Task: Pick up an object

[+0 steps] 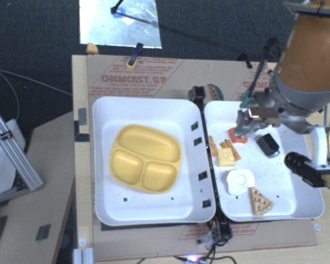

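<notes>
Orange block (pixel 237 136) lies in the right bin (pixel 297 202) directly beneath the gripper (pixel 246 126), whose finger state cannot be told from above.

I see a tray (pixel 146 158) in the left bin (pixel 102 202). In the right bin (pixel 302 202), the gripper (pixel 243 132) sits far-left; near of it lie a block (pixel 226 157), a cup (pixel 239 181), then a wedge (pixel 260 202).
</notes>
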Controlling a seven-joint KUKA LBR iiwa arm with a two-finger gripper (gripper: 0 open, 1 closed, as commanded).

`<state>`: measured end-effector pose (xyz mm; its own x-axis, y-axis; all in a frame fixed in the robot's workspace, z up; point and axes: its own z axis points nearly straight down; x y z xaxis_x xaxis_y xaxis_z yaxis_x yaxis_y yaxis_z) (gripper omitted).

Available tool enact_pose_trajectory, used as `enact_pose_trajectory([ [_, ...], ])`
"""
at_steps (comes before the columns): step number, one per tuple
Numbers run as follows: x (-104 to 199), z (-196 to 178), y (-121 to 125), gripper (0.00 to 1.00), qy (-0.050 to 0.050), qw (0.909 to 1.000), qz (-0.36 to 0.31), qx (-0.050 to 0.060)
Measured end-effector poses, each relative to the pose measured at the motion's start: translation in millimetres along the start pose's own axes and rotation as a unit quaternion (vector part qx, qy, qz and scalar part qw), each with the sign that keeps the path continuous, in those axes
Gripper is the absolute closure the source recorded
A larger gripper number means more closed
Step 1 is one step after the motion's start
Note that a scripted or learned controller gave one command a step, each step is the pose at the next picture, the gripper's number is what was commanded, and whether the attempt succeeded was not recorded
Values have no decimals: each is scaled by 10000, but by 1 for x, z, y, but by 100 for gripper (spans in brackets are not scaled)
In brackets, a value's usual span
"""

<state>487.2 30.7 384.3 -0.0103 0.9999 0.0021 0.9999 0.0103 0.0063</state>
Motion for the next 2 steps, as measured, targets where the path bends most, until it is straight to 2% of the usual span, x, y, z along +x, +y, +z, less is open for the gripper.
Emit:
enact_pose_trajectory([
  [1,-55,28,-1,100,-13,10000,66,22],
  [2,107,19,0,100,14,10000,-48,12],
])
